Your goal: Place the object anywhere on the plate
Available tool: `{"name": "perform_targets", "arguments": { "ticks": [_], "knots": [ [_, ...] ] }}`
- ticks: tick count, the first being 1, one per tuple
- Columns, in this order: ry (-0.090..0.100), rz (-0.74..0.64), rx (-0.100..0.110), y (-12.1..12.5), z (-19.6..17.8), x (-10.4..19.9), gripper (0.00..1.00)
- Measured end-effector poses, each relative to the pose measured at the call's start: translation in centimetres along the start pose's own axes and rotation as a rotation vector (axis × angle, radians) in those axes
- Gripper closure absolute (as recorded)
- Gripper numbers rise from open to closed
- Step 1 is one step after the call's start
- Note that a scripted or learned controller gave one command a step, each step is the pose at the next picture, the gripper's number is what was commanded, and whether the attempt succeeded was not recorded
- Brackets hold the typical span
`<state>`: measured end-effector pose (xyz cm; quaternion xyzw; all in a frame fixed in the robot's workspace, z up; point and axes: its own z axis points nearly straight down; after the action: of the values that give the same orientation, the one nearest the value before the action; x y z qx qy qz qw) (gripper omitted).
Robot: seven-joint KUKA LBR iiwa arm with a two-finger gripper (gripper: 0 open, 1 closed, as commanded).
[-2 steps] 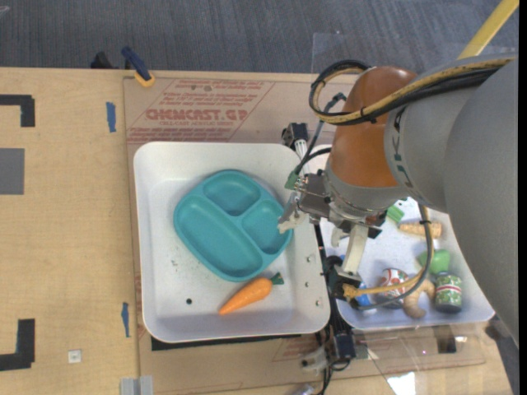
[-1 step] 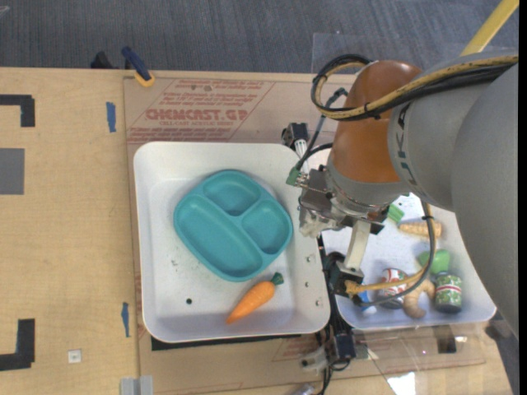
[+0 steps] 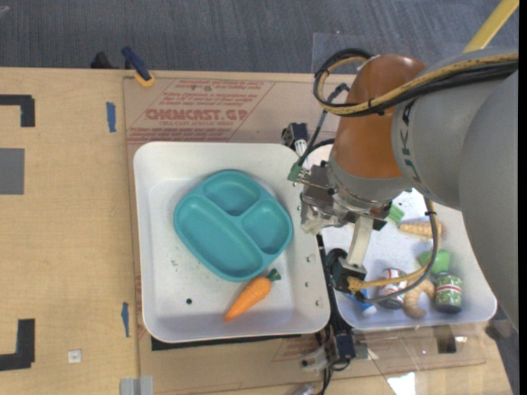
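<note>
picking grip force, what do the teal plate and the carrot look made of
Teal plate: looks like moulded plastic, matte to satin, one even colour with smooth rounded dividers between three compartments. Carrot: likely a plastic or rubbery toy, uniform orange with a green top and a smooth skin; whether hard or soft can't be told.

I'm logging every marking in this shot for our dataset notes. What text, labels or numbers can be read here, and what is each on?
"CHEMCAST. GP": red print on the brown sheet behind the left bin.
Smaller red lines above and below it: too blurred to read.
Lettering on the arm: too cut off to read.
</note>
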<state>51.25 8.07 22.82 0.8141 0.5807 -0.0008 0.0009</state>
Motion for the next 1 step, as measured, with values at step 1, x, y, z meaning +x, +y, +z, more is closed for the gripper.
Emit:
{"name": "perform_targets", "arguments": {
  "ticks": [1],
  "knots": [
    [-0.001,0.000,0.001,-0.02,0.04,0.00,0.00]
  ]
}}
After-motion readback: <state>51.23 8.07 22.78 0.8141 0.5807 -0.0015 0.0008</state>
